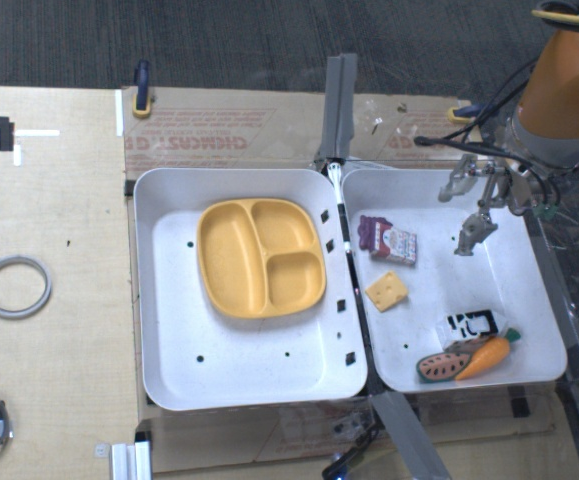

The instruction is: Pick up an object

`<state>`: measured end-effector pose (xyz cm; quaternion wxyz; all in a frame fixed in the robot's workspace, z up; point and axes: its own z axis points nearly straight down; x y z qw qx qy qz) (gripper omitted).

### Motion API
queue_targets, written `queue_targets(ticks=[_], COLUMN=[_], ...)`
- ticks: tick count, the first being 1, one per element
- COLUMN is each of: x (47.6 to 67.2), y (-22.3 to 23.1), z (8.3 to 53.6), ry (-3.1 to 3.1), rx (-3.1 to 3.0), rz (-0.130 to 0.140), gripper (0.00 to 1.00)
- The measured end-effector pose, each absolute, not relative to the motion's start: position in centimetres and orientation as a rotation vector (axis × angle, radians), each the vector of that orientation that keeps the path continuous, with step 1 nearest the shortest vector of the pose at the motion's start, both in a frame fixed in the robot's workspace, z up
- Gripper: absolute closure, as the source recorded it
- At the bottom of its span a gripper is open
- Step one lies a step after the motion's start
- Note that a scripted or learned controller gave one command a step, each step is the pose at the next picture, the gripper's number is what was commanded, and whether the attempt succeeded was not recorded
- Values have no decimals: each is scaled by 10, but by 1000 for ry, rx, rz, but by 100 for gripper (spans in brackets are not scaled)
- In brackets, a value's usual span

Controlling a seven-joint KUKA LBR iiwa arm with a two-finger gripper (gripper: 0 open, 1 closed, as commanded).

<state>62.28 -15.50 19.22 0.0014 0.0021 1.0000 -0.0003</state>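
**Gripper poised over the right bin**

Pale wooden bench (49,188) carries two shallow white bins. Over the right bin (539,298), the grey two-finger gripper (476,230) hangs with its fingers close together, nothing between them. Beneath it to the left lies a small purple snack packet (387,239), its long axis running left to right. Further down are a yellow cheese wedge (386,291) and an orange toy carrot (486,355), tip pointing lower left. A yellow divided plate (261,258) sits in the left bin (169,348).
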Motion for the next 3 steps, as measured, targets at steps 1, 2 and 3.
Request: queue_targets(ticks=[1, 2, 3], x=[629, 630, 621], y=[-106, -106, -39], z=[93, 103, 192], ry=[3082, 3078, 2799], rx=[592, 586, 1424], rz=[-1, -3, -3], gripper=[0, 100, 100])
